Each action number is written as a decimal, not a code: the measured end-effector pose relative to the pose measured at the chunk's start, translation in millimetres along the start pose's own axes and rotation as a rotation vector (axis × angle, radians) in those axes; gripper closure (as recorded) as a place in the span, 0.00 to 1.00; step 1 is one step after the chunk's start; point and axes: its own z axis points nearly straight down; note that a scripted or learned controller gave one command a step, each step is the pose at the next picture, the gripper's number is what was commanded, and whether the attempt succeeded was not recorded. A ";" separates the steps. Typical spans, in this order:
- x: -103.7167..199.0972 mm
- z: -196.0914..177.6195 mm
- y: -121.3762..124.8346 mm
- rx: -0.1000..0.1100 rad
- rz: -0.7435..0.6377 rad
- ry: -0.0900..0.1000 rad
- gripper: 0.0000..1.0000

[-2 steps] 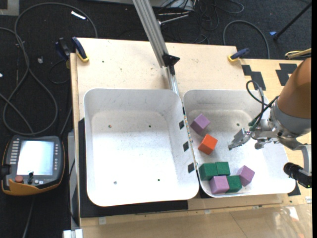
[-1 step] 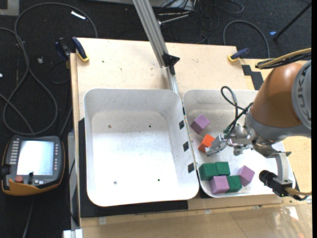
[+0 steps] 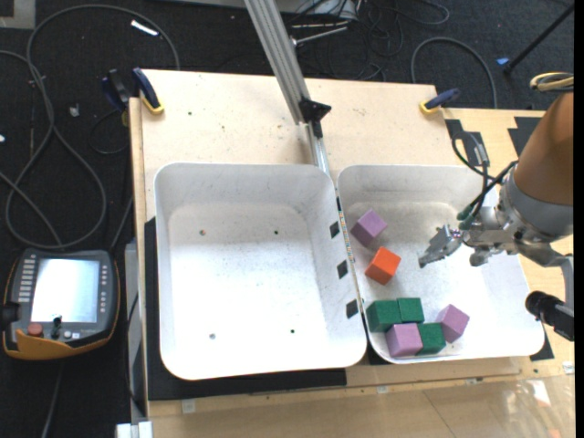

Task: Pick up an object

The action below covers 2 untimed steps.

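From the camera fixed above, my claw hangs over the right bin, out past the orange cube, touching none of the blocks. It is small and metallic here, and I cannot tell how wide it stands. Nothing shows between its tips.

The things to pick are smooth, matte, hard-edged cubes, all in the right bin's half nearest the left bin. A purple cube sits close to the dividing wall, the orange one just beside it toward the desk's front edge. At the bin's front a cluster touches: a green block, a purple cube, another green one and a purple cube tilted on edge.

Both bins are shallow white plastic with rounded corners and speckled floors. The desk is pale, flecked board. I can read no writing anywhere.
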 end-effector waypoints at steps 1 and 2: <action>30.9 65.3 14.9 0.013 -0.007 0.005 0.00; -14.3 117.7 31.0 0.011 0.001 0.002 0.00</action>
